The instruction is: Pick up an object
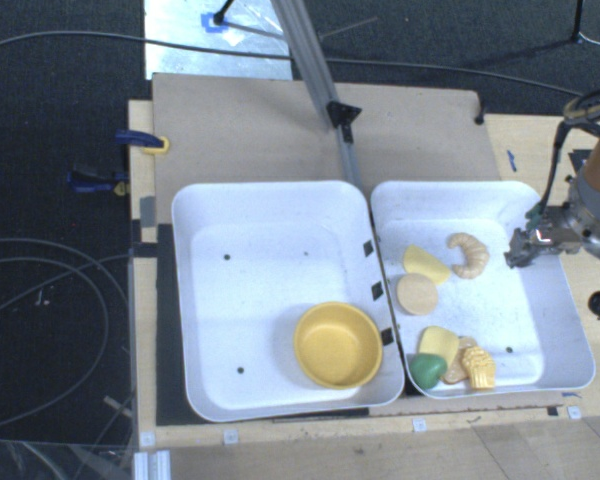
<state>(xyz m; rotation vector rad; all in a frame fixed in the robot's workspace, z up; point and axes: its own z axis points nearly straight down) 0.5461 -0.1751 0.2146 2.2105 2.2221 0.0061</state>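
My gripper [522, 249] hangs over the right edge of the right bin [555, 308], to the right of a tan croissant [469, 254]. Nothing shows between its fingers. In the same bin lie a yellow wedge [424, 264], a round beige disc [417, 294], a yellow block [438, 342], a green piece [428, 370] and a yellow corn-like toy [477, 366] with a tan piece beside it. The left bin [230, 258] holds a yellow bowl [337, 344] at its front right.
A grey pole [315, 63] slants from the top down to the gap between the bins. Black clips sit on the shared bin wall [377, 288]. Blue and yellow clamps [140, 143] grip the bench's left edge. Cables lie on the dark floor at left.
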